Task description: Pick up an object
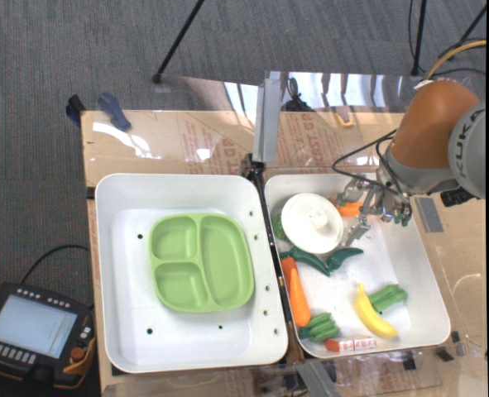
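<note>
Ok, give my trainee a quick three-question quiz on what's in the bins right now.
1. True or false: the green divided plate lies in the left bin.
2. Which lies beside the banana? A) a green vegetable B) a red cup
3. What colour is the round lid in the right bin?

Key: 1 true; 2 A, the green vegetable; 3 white.

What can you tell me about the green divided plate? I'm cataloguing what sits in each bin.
The green divided plate is light green, looks like plastic, and has rounded corners and three compartments: two smaller ones on its left side and one long one on its right. It lies flat, right side up and slightly rotated, on the floor of the left bin, apart from the bin's walls. Nothing rests in it or touches it.
</note>
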### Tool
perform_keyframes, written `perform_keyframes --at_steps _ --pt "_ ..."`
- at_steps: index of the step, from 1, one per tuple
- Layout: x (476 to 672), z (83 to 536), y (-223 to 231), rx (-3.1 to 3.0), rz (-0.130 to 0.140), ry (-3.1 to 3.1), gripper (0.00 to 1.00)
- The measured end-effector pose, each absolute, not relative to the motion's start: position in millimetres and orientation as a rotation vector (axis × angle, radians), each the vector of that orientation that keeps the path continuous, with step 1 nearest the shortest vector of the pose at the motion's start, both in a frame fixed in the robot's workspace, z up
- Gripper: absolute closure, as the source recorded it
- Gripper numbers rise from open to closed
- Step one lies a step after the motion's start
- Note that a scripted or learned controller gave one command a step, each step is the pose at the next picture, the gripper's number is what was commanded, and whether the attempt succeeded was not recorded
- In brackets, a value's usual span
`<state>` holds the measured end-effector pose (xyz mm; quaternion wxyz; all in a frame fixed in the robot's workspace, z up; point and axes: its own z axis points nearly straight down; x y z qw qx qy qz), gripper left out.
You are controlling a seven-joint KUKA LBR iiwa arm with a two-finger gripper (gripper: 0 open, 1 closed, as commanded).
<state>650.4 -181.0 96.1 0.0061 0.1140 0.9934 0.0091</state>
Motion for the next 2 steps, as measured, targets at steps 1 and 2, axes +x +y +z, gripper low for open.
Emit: perform_keyframes --at_steps 1,2 --pt "637.1 87.7 -142.7 0.65 0.001 3.074 0.0" --pt "610.9 86.1 -94.5 0.943 -0.006 3.0 0.0"
